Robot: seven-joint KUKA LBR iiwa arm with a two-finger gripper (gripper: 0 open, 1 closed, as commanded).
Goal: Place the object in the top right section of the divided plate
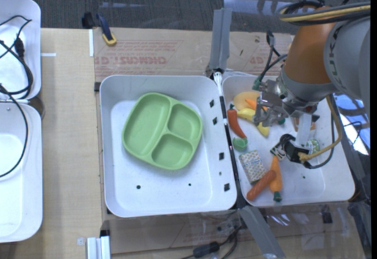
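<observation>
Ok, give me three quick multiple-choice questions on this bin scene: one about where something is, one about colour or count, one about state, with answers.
1. Which bin holds the divided plate?
A. the left bin
B. the right bin
C. neither, it lies on the bench

2. What colour is the plate?
A. white
B. light green
C. orange

3. What lies in the plate's three sections?
A. a carrot
B. a banana
C. nothing

Answers:
1 A, the plate rests on the left bin's floor.
2 B, it is pale green against the white bin.
3 C, all three sections show bare green, while the toy foods, such as the carrot, lie in the right bin, where the gripper is.
</observation>
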